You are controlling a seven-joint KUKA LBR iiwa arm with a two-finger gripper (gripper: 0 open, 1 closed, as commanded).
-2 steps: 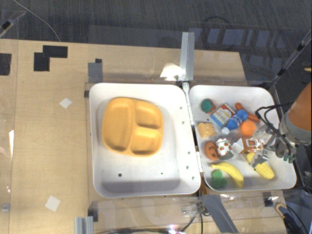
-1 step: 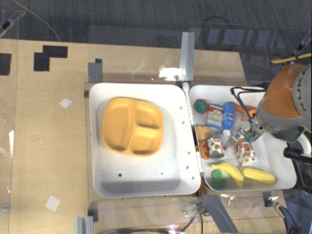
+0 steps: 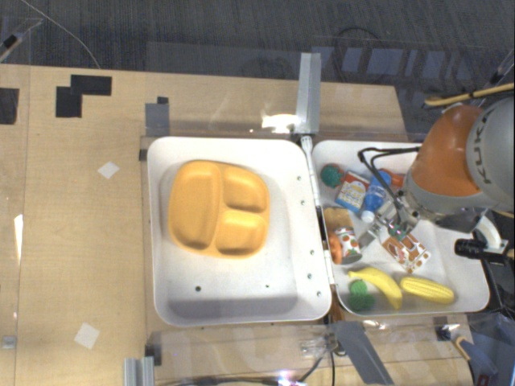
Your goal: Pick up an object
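Observation:
My gripper (image 3: 385, 228) hangs low over the middle of the right bin (image 3: 483, 292), under the arm's orange band (image 3: 447, 158). Just right of it lies a small red-and-white patterned box (image 3: 409, 252). To its left a red-and-white can (image 3: 344, 244) rests on its side. A blue bottle (image 3: 374, 199) and a red-and-blue carton (image 3: 352, 191) lie just behind the gripper, and a green ball (image 3: 331, 174) sits at the back left. In front lie a banana (image 3: 380, 283), a green vegetable (image 3: 361, 297) and a yellow corn cob (image 3: 427, 290).
The left bin (image 3: 241, 300) holds a yellow divided plate (image 3: 217, 207). A metal post (image 3: 309, 95) stands behind the rim that the two bins share. The arm's body covers the back right part of the right bin.

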